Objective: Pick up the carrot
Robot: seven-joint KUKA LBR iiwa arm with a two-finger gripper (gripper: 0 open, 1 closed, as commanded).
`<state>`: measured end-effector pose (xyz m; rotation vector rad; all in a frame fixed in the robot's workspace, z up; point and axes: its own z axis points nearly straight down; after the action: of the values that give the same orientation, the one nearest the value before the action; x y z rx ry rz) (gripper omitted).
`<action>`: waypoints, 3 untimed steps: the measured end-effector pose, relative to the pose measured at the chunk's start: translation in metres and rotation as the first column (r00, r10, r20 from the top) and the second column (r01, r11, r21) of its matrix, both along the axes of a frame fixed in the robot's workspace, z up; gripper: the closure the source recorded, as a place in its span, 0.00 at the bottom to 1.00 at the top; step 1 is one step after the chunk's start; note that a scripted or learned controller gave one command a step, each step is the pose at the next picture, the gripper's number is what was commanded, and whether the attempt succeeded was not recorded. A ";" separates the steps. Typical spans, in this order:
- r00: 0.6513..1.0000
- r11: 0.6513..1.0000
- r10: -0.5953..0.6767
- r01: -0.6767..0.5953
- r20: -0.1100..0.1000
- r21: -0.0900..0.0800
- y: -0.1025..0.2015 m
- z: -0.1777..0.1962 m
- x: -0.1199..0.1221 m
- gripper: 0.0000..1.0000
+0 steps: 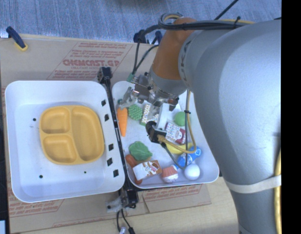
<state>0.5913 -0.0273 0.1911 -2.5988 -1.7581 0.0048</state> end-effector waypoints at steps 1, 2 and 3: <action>1.000 1.000 0.000 0.000 0.000 0.000 0.000 0.000 0.000 0.00; 1.000 1.000 0.000 0.000 0.000 0.000 0.000 0.000 0.000 0.00; 1.000 1.000 0.000 0.000 0.000 0.000 0.000 0.000 0.000 0.00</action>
<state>0.5912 -0.0275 0.1911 -2.5986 -1.7583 0.0056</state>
